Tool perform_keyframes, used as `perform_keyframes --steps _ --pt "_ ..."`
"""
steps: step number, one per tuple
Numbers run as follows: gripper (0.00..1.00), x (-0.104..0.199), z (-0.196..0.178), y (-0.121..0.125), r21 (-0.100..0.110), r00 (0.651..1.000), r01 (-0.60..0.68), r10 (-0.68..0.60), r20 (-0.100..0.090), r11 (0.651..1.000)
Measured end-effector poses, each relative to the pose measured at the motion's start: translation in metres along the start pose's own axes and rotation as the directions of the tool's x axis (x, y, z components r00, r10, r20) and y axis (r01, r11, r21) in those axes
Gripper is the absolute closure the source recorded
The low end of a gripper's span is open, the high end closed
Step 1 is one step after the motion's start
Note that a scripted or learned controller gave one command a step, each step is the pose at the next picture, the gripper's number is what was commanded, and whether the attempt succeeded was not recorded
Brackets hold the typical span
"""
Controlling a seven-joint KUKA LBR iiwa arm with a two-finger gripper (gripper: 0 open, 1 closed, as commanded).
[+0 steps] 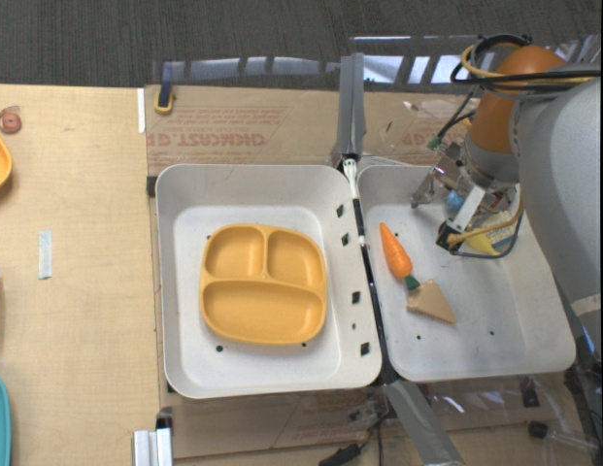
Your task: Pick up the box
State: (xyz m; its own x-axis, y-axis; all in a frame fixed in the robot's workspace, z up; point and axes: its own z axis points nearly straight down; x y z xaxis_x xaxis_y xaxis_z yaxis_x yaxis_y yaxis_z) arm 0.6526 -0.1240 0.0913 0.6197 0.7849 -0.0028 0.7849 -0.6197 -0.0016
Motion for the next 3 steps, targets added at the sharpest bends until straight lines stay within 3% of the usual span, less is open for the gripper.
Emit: perform_keyframes --steps 1,2,3 --pt "1.0 0.0 -0.008 -0.001 0.002 1.0 0.004 -0.004 0.003 1.0" --pt "1.0 -0.02 0.001 -0.076 0.003 0.948 -0.318 0.318 0.001 0.948" --pt "1.0 0.061 -0.1 -0.08 0.0 0.886 -0.464 0.464 0.001 0.886"
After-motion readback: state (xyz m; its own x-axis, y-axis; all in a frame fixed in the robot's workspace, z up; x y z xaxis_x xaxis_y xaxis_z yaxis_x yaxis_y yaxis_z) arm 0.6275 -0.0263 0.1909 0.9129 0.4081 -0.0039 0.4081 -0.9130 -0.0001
